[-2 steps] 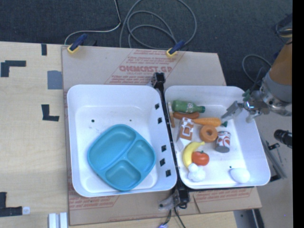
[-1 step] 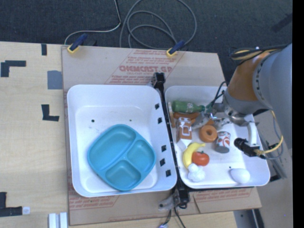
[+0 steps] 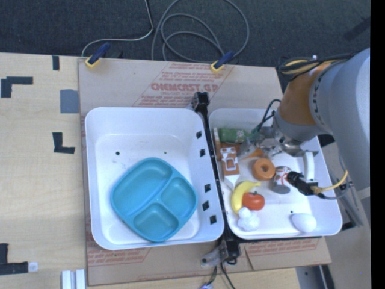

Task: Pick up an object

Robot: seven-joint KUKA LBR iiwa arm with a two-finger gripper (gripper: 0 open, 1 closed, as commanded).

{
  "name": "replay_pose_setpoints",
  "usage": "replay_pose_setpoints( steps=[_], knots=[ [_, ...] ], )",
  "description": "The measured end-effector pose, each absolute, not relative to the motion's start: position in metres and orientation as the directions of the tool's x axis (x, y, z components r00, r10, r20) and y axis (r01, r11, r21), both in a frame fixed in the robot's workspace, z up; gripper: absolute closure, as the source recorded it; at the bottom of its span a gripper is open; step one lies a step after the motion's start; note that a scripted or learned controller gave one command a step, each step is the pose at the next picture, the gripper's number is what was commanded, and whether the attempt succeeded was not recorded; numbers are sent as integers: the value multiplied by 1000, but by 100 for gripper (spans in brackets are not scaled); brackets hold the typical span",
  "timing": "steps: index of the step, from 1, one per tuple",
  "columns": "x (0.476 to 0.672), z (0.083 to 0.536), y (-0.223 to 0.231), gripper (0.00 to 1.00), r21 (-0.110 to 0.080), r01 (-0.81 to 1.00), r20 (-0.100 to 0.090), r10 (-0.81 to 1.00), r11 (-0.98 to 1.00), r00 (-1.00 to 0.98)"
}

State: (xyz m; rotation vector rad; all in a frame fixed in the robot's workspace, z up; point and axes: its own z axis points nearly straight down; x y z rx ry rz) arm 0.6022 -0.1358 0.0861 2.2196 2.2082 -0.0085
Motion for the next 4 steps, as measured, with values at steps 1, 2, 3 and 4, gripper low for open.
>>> replay_pose_setpoints(
  steps=[1, 2, 3, 4],
  knots=[
    [586, 86, -134, 0, 13, 1000, -13, 1000, -2, 2],
    [586, 92, -132, 100, 4, 1000, -7, 1000, 0, 0],
    [585, 91, -132, 0, 2, 1000, -6, 1000, 0, 0],
    [529, 87, -113, 0, 14, 1000, -5, 1000, -1, 1]
  ],
)
